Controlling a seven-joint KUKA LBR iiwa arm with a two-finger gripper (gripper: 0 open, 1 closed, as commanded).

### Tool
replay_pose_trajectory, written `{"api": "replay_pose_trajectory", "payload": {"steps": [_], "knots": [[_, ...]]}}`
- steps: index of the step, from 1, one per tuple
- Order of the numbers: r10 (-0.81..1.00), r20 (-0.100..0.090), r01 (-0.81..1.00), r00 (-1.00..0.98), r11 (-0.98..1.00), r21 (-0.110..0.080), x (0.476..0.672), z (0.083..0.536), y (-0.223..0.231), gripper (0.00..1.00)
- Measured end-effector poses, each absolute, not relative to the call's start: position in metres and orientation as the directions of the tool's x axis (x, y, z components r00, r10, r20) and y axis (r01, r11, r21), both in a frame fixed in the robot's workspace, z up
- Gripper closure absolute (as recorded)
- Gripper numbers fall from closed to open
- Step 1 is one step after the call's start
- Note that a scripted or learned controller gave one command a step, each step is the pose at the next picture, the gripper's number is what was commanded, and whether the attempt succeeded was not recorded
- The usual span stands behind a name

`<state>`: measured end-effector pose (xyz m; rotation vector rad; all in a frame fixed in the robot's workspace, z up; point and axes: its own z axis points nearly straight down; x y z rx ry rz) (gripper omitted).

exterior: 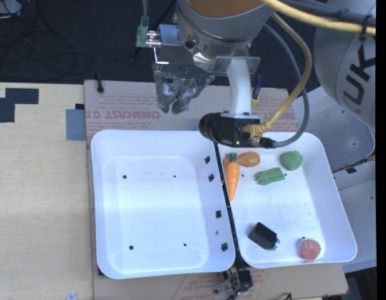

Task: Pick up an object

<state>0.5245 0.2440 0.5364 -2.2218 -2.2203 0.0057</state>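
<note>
Orange carrot (232, 179) lies in the right bin (333, 186), hard against the divider between the bins, green top pointing away from you. Your gripper (174, 102) hangs high above the back edge of the left bin (96, 167), well apart from every object, nothing between the fingers; I cannot tell if they're spread or pressed together, they blur into one dark clump. Risks as I judge them: go for the carrot and a finger likely lands on the divider wall, so it skids or gets pinned rather than gripped. It also touches the orange-brown lump (248, 159), so a close could grab both or knock one away. Black block (263, 236) and pink ball (309, 249) sit clear near the front, easier picks, though the ball could roll out. Green pod (269, 177) and green lump (291, 160) lie near the back
</note>
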Motion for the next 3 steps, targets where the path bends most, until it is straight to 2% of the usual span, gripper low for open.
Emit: {"api": "replay_pose_trajectory", "payload": {"steps": [1, 2, 3], "knots": [[1.0, -0.008, 1.0, -0.002, 0.002, -0.017, 0.473, 0.416, 0.243, 1.0], [1.0, -0.002, 1.0, 0.002, -0.002, -0.004, 0.476, 0.422, 0.243, 0.0], [1.0, -0.006, 1.0, 0.003, -0.003, -0.009, 0.563, 0.289, 0.242, 0.0]]}}
